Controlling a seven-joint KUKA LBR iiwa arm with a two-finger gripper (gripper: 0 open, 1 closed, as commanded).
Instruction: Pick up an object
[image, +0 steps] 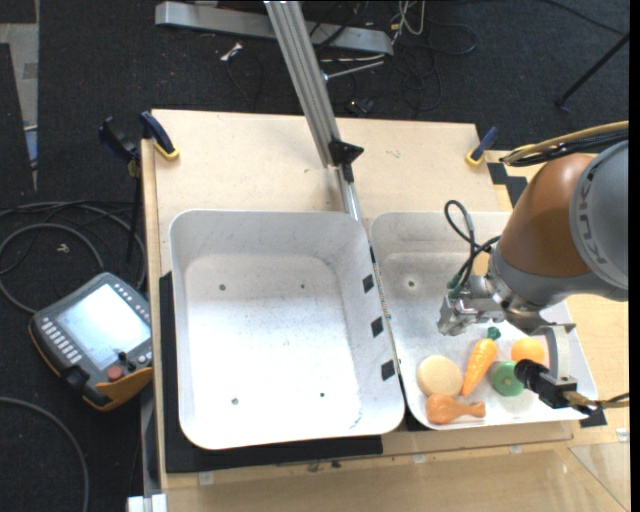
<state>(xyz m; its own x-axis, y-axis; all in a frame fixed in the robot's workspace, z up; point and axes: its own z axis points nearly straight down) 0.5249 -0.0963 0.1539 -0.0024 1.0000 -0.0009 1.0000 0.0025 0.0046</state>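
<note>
While gripper (458, 316) hangs low over right bin (415, 245), near bin's middle, cannot tell if it is apart or together; nothing seen held. Closest toy: orange carrot (479, 364), just beside gripper, toward bin's front edge. Carrot lies slanted, green top up near gripper, thin tip pointing to front edge. Round cream piece (439, 376) sits left of carrot. Orange drumstick toy (453, 408) lies at front edge. Green piece (506, 379) and yellow-orange piece (527, 351) lie by front right corner. Left bin (200, 240) sits well apart.
</note>
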